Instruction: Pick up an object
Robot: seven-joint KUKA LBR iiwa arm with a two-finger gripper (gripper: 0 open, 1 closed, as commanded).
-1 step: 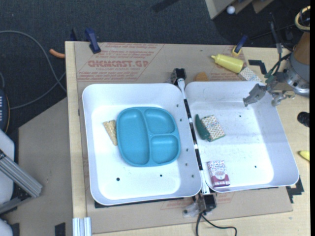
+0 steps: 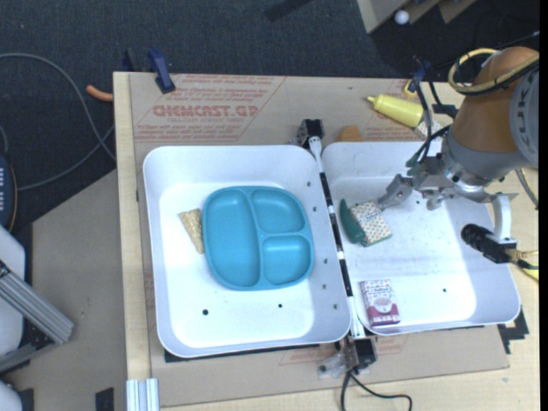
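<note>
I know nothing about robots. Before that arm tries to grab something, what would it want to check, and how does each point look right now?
1. Something to pick lies in the right white bin: ok, a small patterned packet, a teal curved piece and a small red-and-white carton.
2. Tool near a target: ok, just up-right of the packet.
3. Packet clear of neighbours: not ok, it touches the teal piece.
4. Carton standing alone: ok.
5. Tool carrying nothing: cannot tell.
6. Blue divided plastic plate out of the way: ok, in the left bin.

Dark carpeted floor (image 2: 214, 24), pale wooden bench top (image 2: 214, 105), grey cable (image 2: 51, 84) looping at left
</note>
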